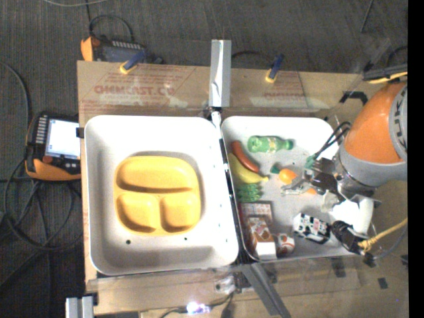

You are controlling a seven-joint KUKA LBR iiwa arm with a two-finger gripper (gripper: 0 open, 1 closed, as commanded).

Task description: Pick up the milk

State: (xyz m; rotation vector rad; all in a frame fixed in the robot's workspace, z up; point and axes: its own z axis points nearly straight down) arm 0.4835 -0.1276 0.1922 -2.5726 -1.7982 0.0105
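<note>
Underneath, a brown bench [165, 88] bears 2 white bins on dark carpet strewn with cables. Left bin [99, 244] holds a yellow tray [159, 192]. Right bin [318, 126] holds the milk [311, 227] near its right front, just beside the gripper [306, 179], whose grip I cannot tell.

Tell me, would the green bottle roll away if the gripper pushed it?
Probably. The green bottle is lying on its side in the right bin, and it looks round, so a sideways nudge could set it rolling. It seems to be small plastic, so likely light and stiff.
</note>
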